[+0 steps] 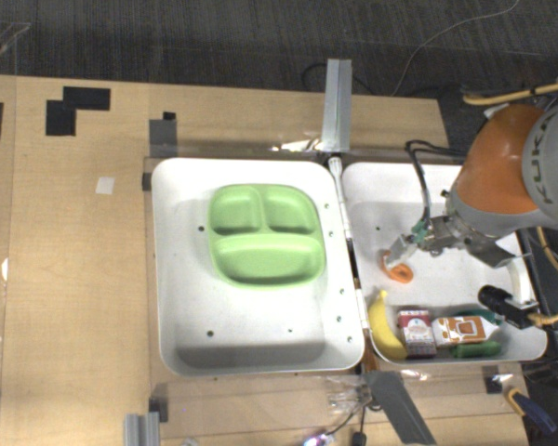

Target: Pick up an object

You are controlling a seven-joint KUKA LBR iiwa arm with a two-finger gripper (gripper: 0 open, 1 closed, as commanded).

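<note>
Claw (402, 249) mid right bin (381, 189), over orange item (399, 271); banana (381, 326) along front edge.

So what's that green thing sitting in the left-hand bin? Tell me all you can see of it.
The green tray is a pale lime-green divided plate that looks like smooth moulded plastic, roughly rectangular with rounded corners. It has three shallow compartments: two smaller ones along the far side and one wide one along the near side. It lies flat, right way up, on the floor of the left bin, somewhat toward the far side. Only the bin touches it.
</note>
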